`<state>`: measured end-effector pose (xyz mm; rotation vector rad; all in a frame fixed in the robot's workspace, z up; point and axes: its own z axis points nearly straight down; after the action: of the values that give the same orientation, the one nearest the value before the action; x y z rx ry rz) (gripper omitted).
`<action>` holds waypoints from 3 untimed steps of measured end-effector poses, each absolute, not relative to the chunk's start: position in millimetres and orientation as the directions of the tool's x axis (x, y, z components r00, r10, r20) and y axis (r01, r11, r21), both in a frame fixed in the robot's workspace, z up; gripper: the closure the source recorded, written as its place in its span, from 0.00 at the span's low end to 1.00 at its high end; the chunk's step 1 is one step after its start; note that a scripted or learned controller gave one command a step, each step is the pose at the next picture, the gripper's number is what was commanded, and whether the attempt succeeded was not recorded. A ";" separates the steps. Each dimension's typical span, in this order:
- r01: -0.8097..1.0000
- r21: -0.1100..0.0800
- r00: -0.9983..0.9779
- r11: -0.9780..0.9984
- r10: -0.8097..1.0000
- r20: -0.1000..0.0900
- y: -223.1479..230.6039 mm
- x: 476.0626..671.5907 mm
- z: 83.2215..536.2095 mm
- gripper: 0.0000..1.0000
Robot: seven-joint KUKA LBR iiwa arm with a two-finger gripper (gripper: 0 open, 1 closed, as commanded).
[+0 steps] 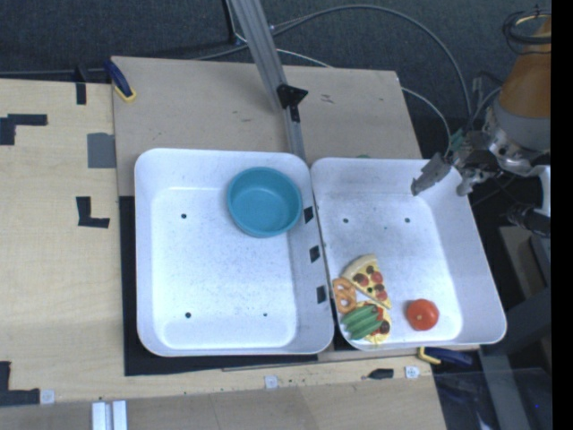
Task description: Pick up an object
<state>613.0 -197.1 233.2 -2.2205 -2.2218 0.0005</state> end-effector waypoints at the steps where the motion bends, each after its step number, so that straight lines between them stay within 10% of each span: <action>1: 1.000 -0.005 0.000 0.000 1.000 0.001 -201.7 619.4 175.2 0.00; 3: 1.000 -0.001 -0.001 0.001 1.000 0.000 -197.0 615.1 88.0 0.00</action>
<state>615.1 -197.0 88.0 -2.2197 -2.2226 0.0016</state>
